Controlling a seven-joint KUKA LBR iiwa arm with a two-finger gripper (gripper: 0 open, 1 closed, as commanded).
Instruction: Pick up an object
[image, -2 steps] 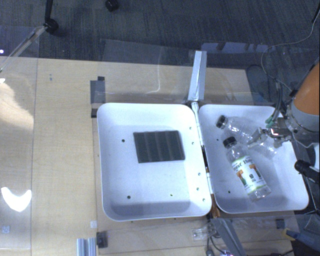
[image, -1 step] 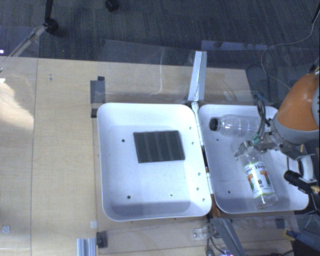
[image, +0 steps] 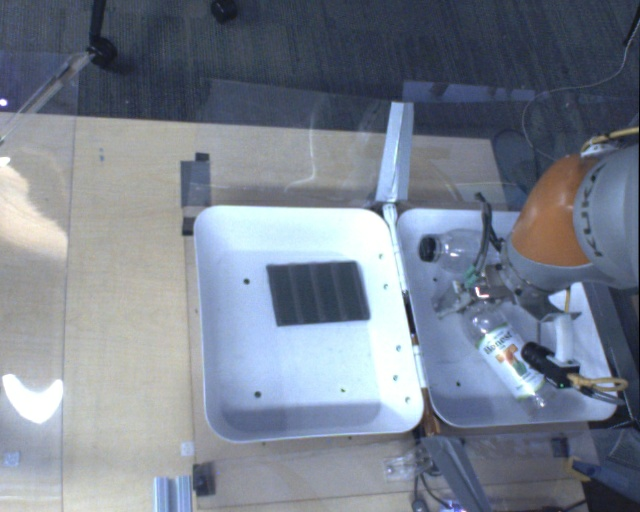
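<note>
End effector low in right bin beside clear bottle, finger state unclear.

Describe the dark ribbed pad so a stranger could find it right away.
Look at the left white bin, the one away from the arm. The dark ribbed pad lies flat near its middle, a grey rectangle, unlike the clear bottles in the right bin.

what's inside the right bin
In the right bin: a clear bottle at the back, a labelled bottle lying near the front, and the gripper. The arm covers the bin's right side.
</note>
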